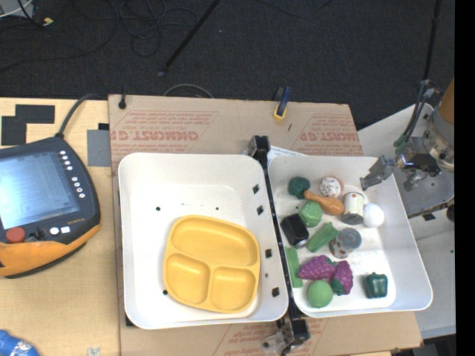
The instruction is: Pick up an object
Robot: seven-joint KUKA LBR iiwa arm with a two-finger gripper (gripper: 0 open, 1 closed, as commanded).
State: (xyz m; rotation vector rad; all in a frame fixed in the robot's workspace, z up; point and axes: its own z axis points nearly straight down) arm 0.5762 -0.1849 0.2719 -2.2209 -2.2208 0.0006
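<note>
- The gripper [380, 170] was a small grey metal piece, kinda angular, with darker bits along its edges.
- Behind it sat a cluttered wrist block, silver and black, with a tiny blue spot on it.
- A thin dark cable looped up from the wrist.
- A sliver of the orange band showed at the frame's right edge, above the wrist.

Dark carpet floor [312, 43] at top, w/ black cables [148, 6] trailing across it. Light wood bench [59, 302] on the left, holding a control pendant [41, 199] w/ lit screen. Brown cardboard sheet [223, 128] lies on the bench, a blue-yellow clamp [281, 104] at its far edge.
</note>
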